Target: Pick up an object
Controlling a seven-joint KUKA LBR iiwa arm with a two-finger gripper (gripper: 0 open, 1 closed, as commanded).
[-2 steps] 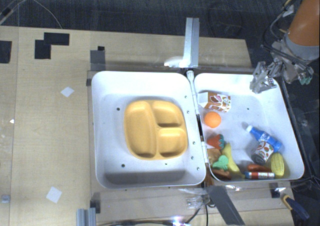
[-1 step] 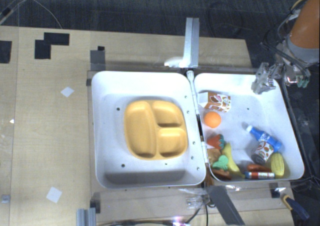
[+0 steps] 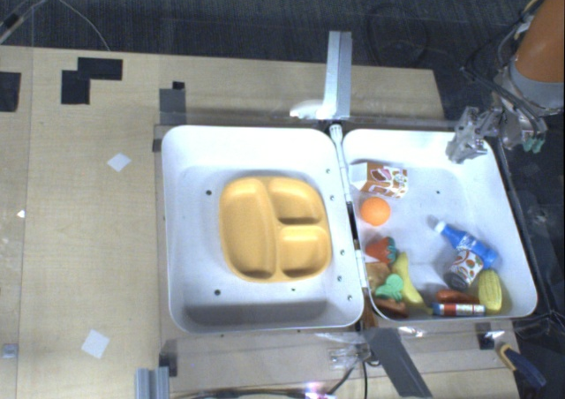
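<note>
The gripper (image 3: pixel 465 143) is seen above the right bin's (image 3: pixel 508 203) far corner, its fingers' state unclear; an orange (image 3: pixel 375 211) and bottle (image 3: pixel 466 244) lie below

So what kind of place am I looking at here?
Most likely a robotics lab test bench: a robot arm with its end effector reaches over two white bins, one with a yellow tray, the other with toy food such as an orange.
</note>
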